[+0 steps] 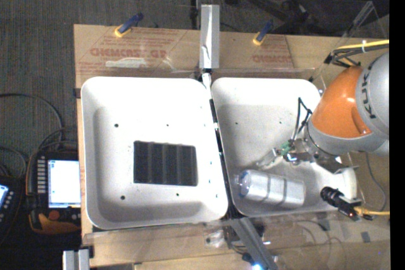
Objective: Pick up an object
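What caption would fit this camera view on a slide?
Arm reaching into the right bin above a lying bottle; dark ribbed slab in the left bin.

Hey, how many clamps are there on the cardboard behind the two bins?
2. One clamp sits at the cardboard's far edge behind the left bin; the other clamp is behind the right bin. The arm may hide more.

Both bins [95,136] are coloured white. A black ribbed mat [165,163] is seen in the left bin, a clear bottle [271,189] in the right.
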Robot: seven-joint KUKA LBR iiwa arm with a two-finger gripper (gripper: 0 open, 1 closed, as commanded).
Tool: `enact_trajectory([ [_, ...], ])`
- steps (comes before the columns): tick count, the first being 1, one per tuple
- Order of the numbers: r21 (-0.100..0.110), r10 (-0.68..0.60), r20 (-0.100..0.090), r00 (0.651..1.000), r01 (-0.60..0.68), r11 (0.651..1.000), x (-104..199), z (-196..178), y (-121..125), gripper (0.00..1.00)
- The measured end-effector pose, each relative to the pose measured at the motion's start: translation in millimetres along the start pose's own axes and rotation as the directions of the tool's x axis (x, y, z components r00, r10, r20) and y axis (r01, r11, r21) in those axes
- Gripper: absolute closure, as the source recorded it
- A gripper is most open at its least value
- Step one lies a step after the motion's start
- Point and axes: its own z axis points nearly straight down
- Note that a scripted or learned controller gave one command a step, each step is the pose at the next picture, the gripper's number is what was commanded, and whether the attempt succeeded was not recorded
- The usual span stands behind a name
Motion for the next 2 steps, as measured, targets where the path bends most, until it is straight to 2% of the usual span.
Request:
enact_trajectory([
  [1, 0.000, -0.001, -0.002, 1.000, 0.001, 1.000, 1, -9, 1, 1.00],
  [2, -0.001, -0.077, 0.004, 0.997, 0.077, 0.997, -12, -3, -18, 1.00],
])
